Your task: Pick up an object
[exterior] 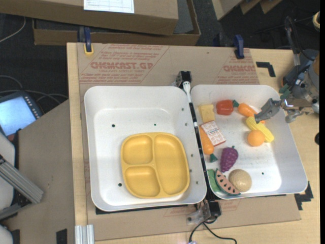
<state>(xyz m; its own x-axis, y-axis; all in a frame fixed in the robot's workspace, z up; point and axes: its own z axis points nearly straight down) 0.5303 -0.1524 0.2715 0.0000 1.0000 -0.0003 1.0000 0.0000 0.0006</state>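
Observation:
The right bin (292, 156) holds several toy foods: a yellow cheese block (206, 112), a red tomato (225, 107), an orange pepper (247, 109), a yellow corn piece (262, 129), an orange (255, 138), an orange carton with a white label (210, 134), purple grapes (228, 157), a watermelon slice (224, 182) and a beige potato (240, 180). My gripper (278, 114) hangs over the bin's right rim, open. Its left finger (266, 110) reaches just above the corn piece and beside the pepper. Nothing is between the fingers.
The left bin (101, 111) holds a yellow divided plate (155, 164). A black clip (184, 78) sits at the top of the wall between the bins. Cardboard boxes (101, 4) lie beyond the bench, and a screen (15, 113) stands at far left.

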